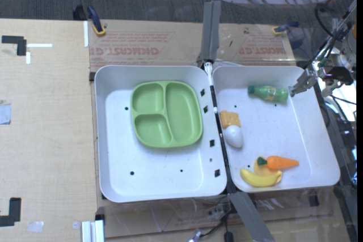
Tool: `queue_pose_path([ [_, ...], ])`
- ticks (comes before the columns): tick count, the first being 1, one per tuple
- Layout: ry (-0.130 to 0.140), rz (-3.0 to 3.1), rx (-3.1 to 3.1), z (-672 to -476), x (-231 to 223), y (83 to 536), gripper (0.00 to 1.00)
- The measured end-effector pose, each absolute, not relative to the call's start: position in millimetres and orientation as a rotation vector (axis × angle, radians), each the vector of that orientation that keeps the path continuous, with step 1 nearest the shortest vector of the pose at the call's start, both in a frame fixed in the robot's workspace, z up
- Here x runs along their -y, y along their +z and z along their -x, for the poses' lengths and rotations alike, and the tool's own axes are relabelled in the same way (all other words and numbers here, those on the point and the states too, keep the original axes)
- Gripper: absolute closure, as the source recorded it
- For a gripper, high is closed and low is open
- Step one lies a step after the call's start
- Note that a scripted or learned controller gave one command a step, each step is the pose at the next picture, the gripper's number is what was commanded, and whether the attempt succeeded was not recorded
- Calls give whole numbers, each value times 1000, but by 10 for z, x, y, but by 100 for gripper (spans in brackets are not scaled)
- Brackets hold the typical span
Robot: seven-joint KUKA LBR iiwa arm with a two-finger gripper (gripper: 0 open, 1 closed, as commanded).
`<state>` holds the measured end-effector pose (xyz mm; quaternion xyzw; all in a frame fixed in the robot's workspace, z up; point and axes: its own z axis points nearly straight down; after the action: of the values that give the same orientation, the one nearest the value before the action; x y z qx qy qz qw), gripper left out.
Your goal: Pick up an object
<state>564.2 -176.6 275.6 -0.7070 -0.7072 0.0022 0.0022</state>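
While the gripper (299,86) sits at the right bin's (317,139) upper right edge, its finger state impossible to tell, a green bottle (268,93) lies on its side just beside it. Likely light, rigid and slick plastic, it looks best pinched across its rounded midsection.

The right bin (317,139) has bare floor through its middle; a green bottle (268,93) lies near the back wall, an egg (233,136) hugs the divider, and a carrot (280,163) and banana (260,178) crowd the front. A green plate (167,114) covers much of the left bin (113,167).
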Motion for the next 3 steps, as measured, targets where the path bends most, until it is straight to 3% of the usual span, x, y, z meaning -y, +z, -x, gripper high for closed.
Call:
queue_pose_path([
  [1, 5, 2206, 2234, -6353, 1940, 1874, 0],
  [2, 1, 2034, 2396, -6596, 1913, 909, 0],
  [3, 7, 2029, 2395, -6589, 1917, 973, 100],
])
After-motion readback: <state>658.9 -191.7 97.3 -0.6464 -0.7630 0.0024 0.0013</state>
